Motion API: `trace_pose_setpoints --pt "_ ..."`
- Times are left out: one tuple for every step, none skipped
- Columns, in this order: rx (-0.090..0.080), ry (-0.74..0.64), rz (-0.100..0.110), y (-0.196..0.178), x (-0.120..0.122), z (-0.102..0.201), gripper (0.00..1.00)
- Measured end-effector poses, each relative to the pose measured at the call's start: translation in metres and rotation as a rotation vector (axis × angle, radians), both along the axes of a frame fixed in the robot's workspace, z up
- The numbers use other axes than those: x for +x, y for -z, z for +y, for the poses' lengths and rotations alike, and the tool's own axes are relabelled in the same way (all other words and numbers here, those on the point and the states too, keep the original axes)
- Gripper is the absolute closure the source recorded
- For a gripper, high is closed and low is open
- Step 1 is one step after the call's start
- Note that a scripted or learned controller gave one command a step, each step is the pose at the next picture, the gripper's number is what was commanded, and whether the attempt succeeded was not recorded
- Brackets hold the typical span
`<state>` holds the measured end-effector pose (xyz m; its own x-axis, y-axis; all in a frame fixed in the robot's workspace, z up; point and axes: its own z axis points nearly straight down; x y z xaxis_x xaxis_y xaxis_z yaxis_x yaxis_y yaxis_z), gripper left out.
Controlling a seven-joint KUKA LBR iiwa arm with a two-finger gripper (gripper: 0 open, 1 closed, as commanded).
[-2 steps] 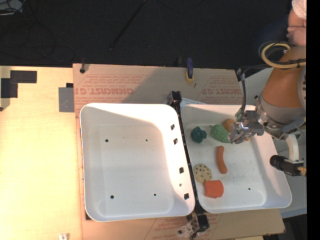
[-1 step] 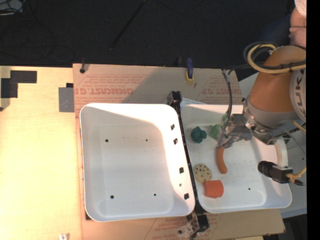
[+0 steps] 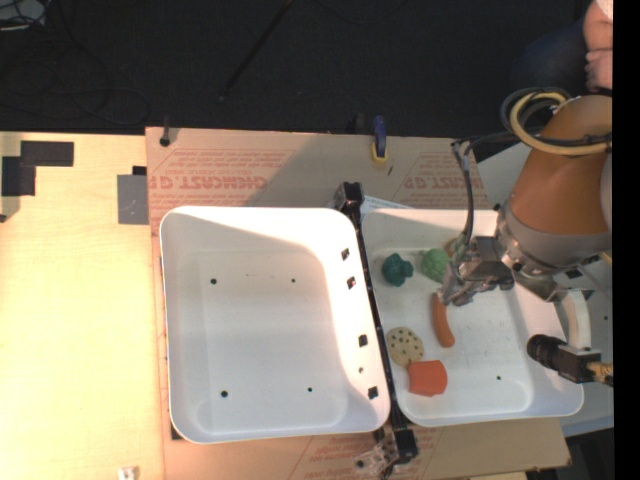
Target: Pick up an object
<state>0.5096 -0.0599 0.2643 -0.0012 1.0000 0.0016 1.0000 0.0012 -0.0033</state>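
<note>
The gripper [image 3: 457, 290] hangs low over the right bin [image 3: 500, 393], right above the upper tip of the orange sausage-shaped piece [image 3: 442, 322], and the metal at its end is too tangled with cable and shadow to read; whether the fingers are apart or together, I cannot tell. Nothing shows between them, so I would not call anything held.

The orange piece runs away from the fingers toward the near edge of the bin, slightly slanted. Just beyond the fingers on the far side sits the light green lump [image 3: 434, 262], with the dark teal object [image 3: 397, 269] beside it, toward the left bin [image 3: 200, 408]. Further off, past the orange piece's lower end, lie the speckled tan disc [image 3: 405, 344] and the red block [image 3: 428, 378].

To do this well, my judgement is: centre over the orange piece's middle rather than its tip, turn the fingers across its narrow width, come straight down, close firmly, lift slowly. A grab at the tip risks it pivoting out, and the green lump is near enough to get nudged.
</note>
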Motion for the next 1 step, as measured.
trace_pose_setpoints --pt "-0.001 0.004 0.002 0.0071 -0.0355 -0.0219 1.0"
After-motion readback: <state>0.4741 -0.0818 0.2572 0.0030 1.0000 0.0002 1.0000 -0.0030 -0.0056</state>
